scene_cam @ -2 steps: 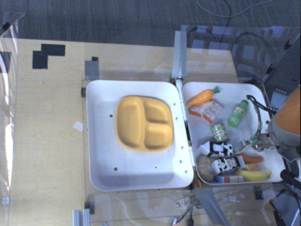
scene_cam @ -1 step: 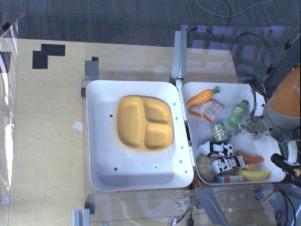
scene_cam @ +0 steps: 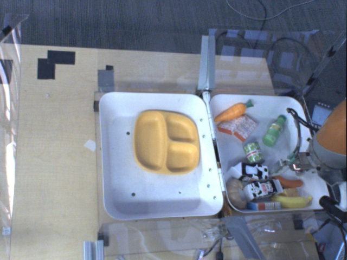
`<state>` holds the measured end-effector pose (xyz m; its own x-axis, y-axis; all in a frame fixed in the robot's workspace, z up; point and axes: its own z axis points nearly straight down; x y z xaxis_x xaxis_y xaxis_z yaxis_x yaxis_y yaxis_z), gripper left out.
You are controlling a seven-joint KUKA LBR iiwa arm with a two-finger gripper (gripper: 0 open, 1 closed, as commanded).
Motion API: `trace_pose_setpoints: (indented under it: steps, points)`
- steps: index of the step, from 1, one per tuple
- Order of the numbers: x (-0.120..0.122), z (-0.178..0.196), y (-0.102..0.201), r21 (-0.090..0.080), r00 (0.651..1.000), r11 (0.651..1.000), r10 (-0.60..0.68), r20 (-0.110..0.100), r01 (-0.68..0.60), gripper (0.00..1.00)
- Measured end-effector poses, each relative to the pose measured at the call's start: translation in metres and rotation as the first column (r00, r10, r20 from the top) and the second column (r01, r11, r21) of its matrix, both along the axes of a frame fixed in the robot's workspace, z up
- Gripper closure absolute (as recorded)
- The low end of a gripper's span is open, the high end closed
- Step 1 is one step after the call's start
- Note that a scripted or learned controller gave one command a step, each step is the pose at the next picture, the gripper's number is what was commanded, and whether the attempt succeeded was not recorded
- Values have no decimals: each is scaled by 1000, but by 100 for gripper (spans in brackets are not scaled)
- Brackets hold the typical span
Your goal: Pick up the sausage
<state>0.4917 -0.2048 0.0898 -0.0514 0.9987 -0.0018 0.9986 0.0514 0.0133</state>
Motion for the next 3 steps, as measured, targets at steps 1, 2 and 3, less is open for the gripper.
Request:
trace_pose_setpoints:
  steps: [1, 2, 3]
  points:
    - [3, 12, 0, -1, 1000, 1000, 3, 7, -3, 100]
    - [-3, 95, -2, -4, 975, 975, 221, -5, -221, 100]
    - [-3, 95, -2, -4, 975, 975, 221, -5, -221, 0]
